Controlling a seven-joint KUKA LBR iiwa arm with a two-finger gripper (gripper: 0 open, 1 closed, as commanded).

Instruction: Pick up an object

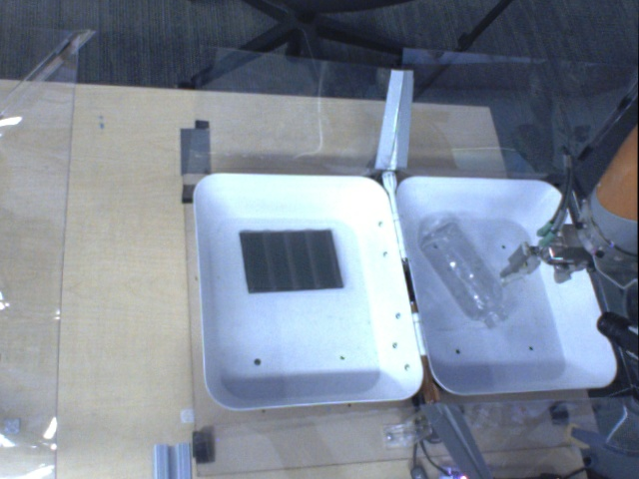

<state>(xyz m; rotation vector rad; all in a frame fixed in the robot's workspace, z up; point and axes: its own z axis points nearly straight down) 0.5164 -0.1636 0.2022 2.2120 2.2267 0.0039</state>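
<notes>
Camera view: clear bottle [463,267] in rt bin [584,362].

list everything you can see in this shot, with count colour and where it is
white bins: 2, white, side by side on the bench
dark ribbed pad: 1, dark grey, lying flat in the left bin, upper middle
clear plastic bottle: 1, transparent, lying on its side at a slant in the right bin
bench: 1, light wood, under both bins
metal bar: 1, silver, behind the bins at the gap between them
office chair base: 1, black, on the grey carpet at the top
arm: 1, grey with orange band, at the right edge
gripper: 1, metallic, over the right bin just right of the bottle
</notes>
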